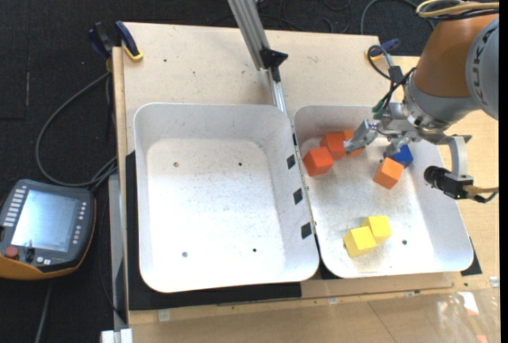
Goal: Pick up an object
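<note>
My gripper (375, 144) hangs over the back of the right bin (444, 246), its fingers spread open with bare bin floor between them. The left finger (357, 140) touches or nearly touches an orange block (337, 144); a second orange block (318, 161) lies just left of that one. By the right finger (394, 148) lies a blue block (404, 156), partly hidden by it, with a third orange block (388, 173) in front of it. Two yellow blocks (359, 240) (380, 226) lie side by side near the bin's front.
The left bin (159, 135) stands beside the right one across a shared rim. A slanted metal pole (242, 4) comes down to the back of that rim. A teach pendant (44, 224) lies off the bench's left side.
</note>
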`<state>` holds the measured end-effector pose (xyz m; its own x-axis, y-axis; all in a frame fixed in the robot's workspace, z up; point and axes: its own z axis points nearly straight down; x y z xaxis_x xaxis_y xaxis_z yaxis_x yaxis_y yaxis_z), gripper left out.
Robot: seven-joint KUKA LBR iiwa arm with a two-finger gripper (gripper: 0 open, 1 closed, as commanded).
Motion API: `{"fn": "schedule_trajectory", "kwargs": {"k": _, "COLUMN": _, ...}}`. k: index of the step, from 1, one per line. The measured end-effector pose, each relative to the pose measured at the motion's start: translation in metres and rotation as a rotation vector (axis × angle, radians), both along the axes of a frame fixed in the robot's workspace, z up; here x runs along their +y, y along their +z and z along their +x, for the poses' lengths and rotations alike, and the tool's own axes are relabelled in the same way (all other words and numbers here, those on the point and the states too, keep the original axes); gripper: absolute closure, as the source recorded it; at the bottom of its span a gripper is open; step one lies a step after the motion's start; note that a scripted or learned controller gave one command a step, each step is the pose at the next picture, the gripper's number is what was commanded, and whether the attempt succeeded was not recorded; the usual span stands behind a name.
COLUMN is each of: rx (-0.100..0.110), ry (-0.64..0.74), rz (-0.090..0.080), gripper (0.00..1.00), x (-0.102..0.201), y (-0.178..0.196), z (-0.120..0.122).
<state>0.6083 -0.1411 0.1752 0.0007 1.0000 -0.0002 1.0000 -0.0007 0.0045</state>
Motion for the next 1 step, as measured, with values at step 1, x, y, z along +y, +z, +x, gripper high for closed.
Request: {"fn": "schedule_trajectory", "kwargs": {"k": 1, "rx": -0.016, "ry": 0.006, "rz": -0.007, "gripper": 0.00, "x": -0.0605, "y": -0.0564, "z": 0.0080}}
